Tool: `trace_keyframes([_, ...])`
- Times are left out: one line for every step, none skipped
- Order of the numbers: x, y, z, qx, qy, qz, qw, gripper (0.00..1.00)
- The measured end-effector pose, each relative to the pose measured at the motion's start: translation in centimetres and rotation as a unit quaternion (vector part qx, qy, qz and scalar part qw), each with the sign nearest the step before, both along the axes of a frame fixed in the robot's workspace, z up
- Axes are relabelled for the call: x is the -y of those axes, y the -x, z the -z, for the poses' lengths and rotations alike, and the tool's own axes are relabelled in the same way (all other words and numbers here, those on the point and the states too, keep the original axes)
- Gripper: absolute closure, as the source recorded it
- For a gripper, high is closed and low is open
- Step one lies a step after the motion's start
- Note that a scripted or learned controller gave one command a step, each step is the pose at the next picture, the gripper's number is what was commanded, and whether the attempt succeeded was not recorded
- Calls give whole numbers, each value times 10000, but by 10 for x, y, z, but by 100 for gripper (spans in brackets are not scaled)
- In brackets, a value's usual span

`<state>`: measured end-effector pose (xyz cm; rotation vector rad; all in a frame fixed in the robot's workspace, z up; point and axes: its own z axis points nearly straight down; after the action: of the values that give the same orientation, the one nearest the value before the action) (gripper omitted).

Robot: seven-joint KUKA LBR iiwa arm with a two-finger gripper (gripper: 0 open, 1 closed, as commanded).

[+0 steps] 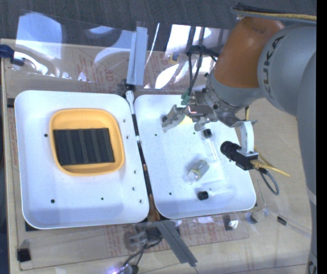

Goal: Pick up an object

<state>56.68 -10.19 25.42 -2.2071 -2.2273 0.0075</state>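
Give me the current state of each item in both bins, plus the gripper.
Yellow tray: upright in the left bin, a dark ribbed insert lying flat inside it.
Small clear object: lying loose on the right bin floor, untouched.
Small black piece: lying near the right bin's front edge, apart from the clear object.
Gripper: over the right bin's back part, nothing visibly held.

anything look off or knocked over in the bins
Nothing looks spilled or broken. The yellow tray sits flat in the left bin. In the right bin, a small clear item lies tilted on its side near a small black piece.
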Motion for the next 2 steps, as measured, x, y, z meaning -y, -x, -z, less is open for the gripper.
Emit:
trace_keyframes([26, 90, -11, 28, -2, -770, 9970, 0])
trace_keyframes([81, 57, 40, 16, -8, -1184, 9930, 0])
